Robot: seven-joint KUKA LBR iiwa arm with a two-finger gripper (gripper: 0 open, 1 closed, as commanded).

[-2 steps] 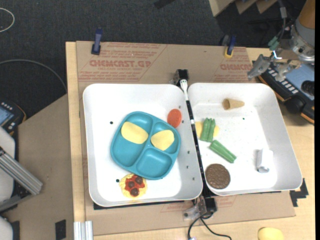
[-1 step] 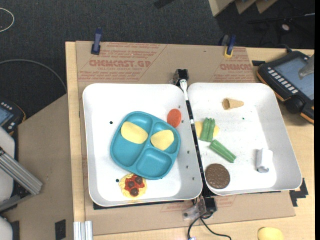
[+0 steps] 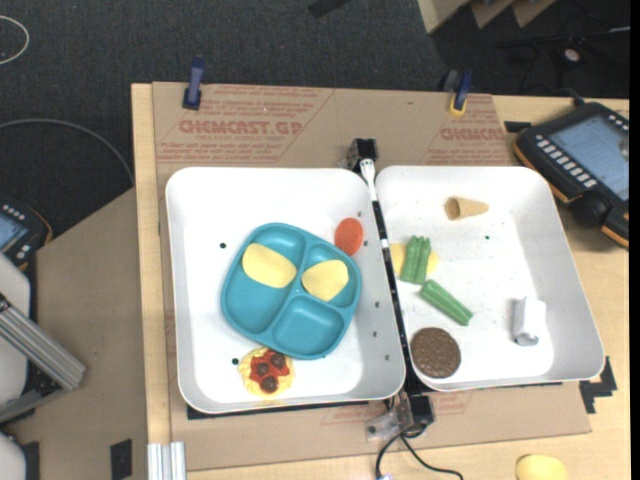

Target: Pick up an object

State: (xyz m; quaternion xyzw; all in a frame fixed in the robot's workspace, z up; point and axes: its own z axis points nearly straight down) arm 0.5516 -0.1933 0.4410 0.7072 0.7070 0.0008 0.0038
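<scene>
Pizza slice (image 3: 264, 370) and brown cookie (image 3: 436, 352) sit untouched in their bins, nothing picked yet; gripper state: cannot tell

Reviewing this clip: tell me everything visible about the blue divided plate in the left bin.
The blue divided plastic plate lies flat in the left white bin, turned at a slant to the bin's walls. Raised ridges split it into three compartments. The two upper ones each hold a yellow oval piece; the larger lower one is bare. A small round pizza-like toy with red spots sits at its lower edge, and an orange-red round piece lies just off its upper right corner.
</scene>
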